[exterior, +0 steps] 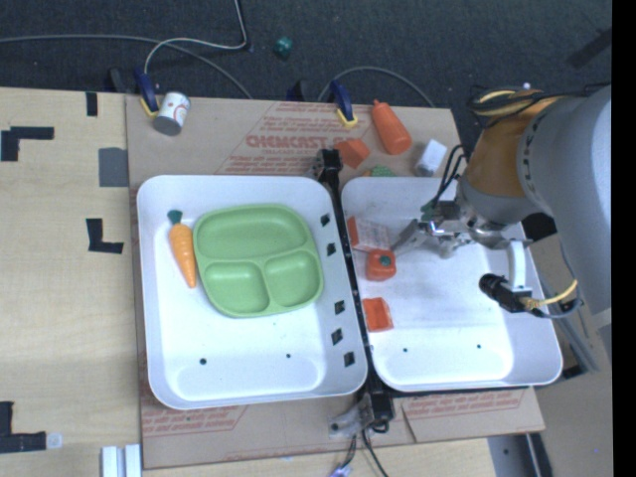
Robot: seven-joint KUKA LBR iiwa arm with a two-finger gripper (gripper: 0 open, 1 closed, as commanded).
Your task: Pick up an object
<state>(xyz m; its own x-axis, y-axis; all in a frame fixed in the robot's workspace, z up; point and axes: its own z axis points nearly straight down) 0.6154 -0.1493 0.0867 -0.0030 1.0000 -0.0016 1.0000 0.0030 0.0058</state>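
Over the right bin (527, 366), the grey arm (556, 167) lowers its gripper (402, 237) toward a small orange block (381, 263).

Whether the gripper is spread or pressed together, I cannot tell. To grasp well, it should probably centre over the block, which lies near the bin's left wall, apart from a flat orange piece (377, 313).

Reaching in from the right over the right bin (497, 361), with the hand (405, 235) hanging just above and right of a small orange block (381, 263). Lying nearby in that bin, a flat orange piece (377, 314). Resting in the left bin (164, 356), a green divided plate (259, 259) with a toy carrot (183, 251) just beside its left edge. Sitting on the table (50, 266) behind the bins, an orange bottle (391, 128).
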